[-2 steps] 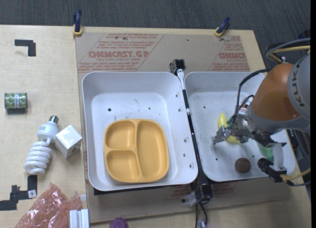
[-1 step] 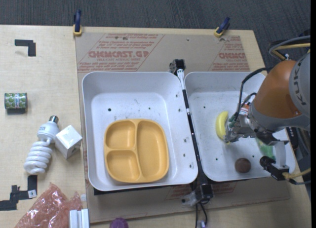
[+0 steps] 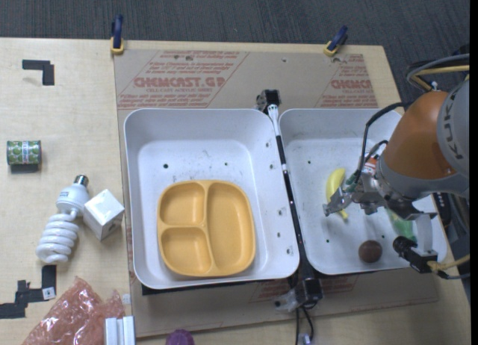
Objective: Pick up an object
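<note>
Reaching in from the right, the arm (image 3: 426,145) bends down over the right bin (image 3: 314,131), its orange band above the wrist and the gripper (image 3: 337,205) pointing left, low over the bin floor. Whether it is released or clenched cannot be told. A banana (image 3: 335,184) lies just above and touching the tip, not visibly grasped. A brown ball (image 3: 370,251) sits below and right of the tool, apart from it. A green object (image 3: 403,225) lies behind the wrist, partly hidden.
</note>
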Robot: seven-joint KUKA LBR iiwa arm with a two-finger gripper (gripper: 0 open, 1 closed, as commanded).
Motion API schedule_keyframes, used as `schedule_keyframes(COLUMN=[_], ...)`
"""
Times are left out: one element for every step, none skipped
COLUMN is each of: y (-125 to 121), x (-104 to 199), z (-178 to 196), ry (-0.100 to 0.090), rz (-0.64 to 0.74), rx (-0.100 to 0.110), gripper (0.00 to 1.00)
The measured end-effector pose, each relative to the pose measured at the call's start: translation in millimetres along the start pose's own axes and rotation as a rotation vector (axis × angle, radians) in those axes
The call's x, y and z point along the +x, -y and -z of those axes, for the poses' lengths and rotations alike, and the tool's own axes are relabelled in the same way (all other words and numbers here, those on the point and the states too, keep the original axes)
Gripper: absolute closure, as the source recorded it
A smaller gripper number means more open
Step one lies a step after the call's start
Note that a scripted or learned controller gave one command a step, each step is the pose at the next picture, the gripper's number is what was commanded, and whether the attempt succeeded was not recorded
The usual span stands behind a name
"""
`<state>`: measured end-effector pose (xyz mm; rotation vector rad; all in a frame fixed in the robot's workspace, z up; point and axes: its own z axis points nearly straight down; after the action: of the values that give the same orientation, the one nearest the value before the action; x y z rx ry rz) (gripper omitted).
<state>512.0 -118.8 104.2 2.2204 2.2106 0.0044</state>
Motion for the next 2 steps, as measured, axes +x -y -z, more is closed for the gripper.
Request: schedule_keyframes(y=[-1.3, -1.3], x=[-0.9, -0.8], z=[9.9, 9.9], ry=[0.001, 0.001], rz=[-0.002, -0.002], rx=[-0.003, -0.002], gripper=[1.0, 0.0])
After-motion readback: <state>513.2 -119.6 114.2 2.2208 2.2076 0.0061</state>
